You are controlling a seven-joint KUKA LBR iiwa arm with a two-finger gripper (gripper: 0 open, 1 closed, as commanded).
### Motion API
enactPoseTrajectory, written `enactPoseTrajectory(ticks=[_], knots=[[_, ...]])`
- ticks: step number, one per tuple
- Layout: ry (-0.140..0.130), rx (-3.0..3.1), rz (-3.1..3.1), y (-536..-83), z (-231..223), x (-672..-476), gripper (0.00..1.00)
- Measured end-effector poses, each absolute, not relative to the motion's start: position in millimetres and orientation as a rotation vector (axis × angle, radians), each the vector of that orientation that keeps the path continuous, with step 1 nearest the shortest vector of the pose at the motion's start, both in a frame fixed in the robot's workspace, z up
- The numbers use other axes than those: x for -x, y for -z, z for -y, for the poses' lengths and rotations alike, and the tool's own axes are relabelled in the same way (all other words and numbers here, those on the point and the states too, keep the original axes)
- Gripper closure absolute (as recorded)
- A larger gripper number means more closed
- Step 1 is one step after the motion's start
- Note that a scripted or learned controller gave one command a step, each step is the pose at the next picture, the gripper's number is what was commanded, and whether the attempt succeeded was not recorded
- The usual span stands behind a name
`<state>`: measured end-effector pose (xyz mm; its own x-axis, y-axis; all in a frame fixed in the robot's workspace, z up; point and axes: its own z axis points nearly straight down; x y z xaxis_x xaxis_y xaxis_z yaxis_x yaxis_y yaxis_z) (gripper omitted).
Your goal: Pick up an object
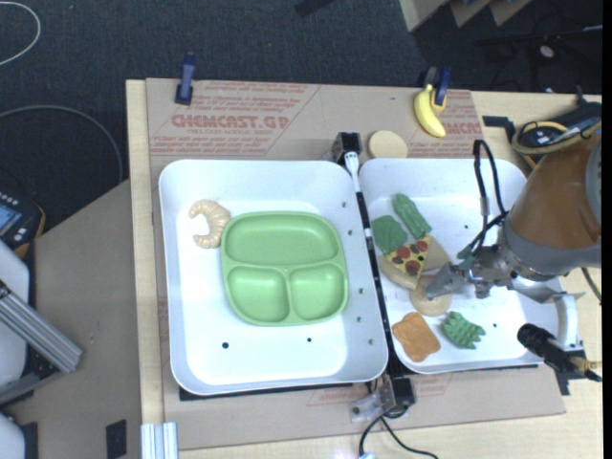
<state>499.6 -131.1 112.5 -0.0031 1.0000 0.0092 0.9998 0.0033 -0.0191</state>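
fingers (439,285) touching pizza slice (411,257) in right bin (497,185).

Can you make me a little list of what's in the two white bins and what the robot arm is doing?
left bin: green divided plate, croissant
right bin: pizza slice, two green leafy pieces, orange toast piece, small green piece, tan round piece
outside the bins: banana, round tan disc
gripper: low over the right bin, by the pizza slice and tan round piece
holding something: cannot tell

text: "CHEMCAST GP" | on: brown board (239,120) under bins | smaller print: unreadable
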Motion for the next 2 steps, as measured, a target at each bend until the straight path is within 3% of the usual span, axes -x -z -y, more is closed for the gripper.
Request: enactPoseTrajectory(ticks=[1, 2], knots=[[0.009, 2.214, 2.232, -188.3, 59.3, -479.6, 0.0], [0.003, 2.224, 2.224, -195.0, 64.4, -480.0, 1.0]])
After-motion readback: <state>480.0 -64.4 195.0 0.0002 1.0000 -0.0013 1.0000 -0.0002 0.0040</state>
